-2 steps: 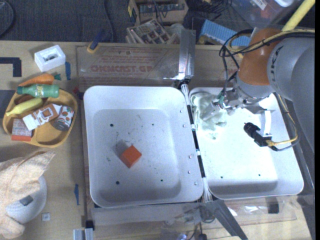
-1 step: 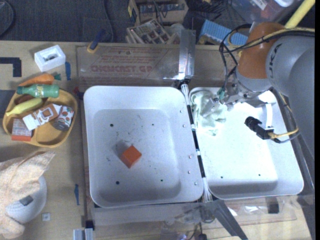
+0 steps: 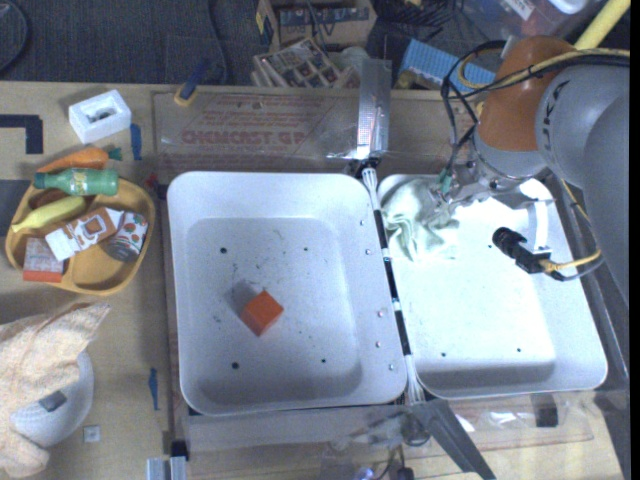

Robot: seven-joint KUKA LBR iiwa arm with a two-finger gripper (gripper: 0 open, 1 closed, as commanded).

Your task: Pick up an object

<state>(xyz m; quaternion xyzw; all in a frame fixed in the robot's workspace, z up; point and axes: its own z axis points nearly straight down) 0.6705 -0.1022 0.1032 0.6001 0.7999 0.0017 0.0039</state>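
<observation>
Orange block (image 3: 263,312) lies in the left bin (image 3: 200,218), near its middle, well apart from the arm. Pale crumpled cloth (image 3: 410,226) sits in the right bin's (image 3: 520,368) far-left corner. The end effector (image 3: 446,192) hangs over the cloth; grip state can't tell. Arm (image 3: 570,118) leans in from the right. Yellow bowl (image 3: 95,273) of toy food sits on the bench (image 3: 60,103), left.

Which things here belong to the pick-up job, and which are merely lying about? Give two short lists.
Belong to the job:
- orange block in the left bin
- pale crumpled cloth in the right bin
- claw, above the cloth

Lying about:
- yellow bowl of toy food
- green bottle
- small white box
</observation>
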